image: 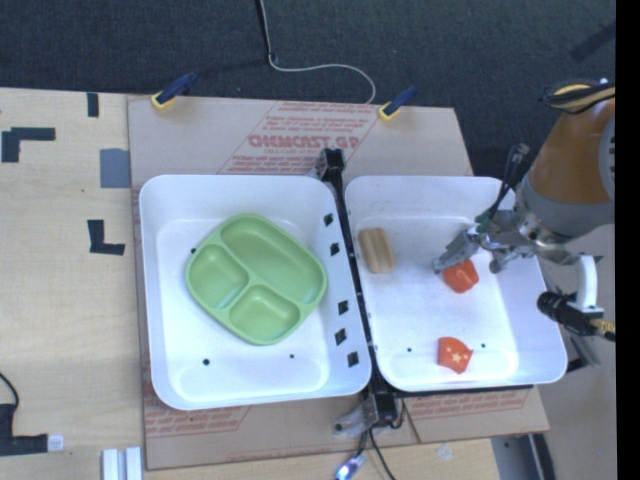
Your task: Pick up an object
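Note:
In the right bin (pixel 520 368), my gripper (pixel 468 262) hangs over a small red-orange object (pixel 461 279). Its fingers are spread apart, one ending left of the object and one to its upper right, so it stands open. The object seems to rest on the bin floor, just below the fingertips. A second red object (pixel 453 354) with a yellow spot lies near the bin's front edge. A tan block (pixel 376 250) lies at the bin's left side, close to the divider.
The left bin (pixel 160 368) holds a green divided plate (pixel 256 278), turned at an angle. A black clip strip (pixel 345 268) runs between the bins. The arm's orange band (pixel 575 148) and grey wrist come in over the right bin's right wall.

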`<action>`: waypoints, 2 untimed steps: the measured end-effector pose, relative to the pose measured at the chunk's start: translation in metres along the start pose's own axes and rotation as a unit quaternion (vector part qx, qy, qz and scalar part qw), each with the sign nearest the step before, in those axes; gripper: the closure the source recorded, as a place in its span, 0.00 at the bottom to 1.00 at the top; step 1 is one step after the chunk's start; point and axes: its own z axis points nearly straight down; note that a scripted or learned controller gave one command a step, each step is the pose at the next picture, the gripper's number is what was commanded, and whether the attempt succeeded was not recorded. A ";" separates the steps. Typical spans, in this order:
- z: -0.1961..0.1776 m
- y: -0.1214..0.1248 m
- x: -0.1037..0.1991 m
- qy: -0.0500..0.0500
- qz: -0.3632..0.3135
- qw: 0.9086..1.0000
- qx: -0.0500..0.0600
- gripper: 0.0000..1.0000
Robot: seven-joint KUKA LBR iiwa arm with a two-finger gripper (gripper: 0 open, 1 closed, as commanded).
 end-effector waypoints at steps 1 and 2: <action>0.106 0.001 -0.041 -0.001 0.001 1.000 0.000 0.00; 0.090 0.003 -0.040 -0.002 0.000 1.000 -0.002 1.00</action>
